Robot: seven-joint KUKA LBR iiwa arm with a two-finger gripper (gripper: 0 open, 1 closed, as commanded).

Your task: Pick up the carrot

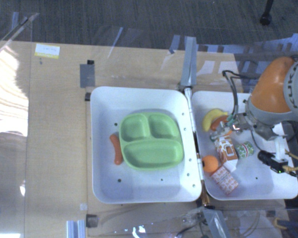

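The carrot (116, 149), a short orange-red stick, lies in the left bin (104, 182) against the left side of a green divided plate (151, 141). My gripper (232, 125) is far from it, low over the right bin (283, 187) beneath the grey and orange wrist. It hangs just right of a yellow banana (213, 117) and a small red-orange item (219, 125). Nothing is visibly held between its fingers.
In the right bin an orange (210, 163), two small cartons (226, 150) (224, 180) and a green can (246, 149) lie close together below the gripper. A metal divider (189, 78) runs between the two bins. Cables hang from the wrist.
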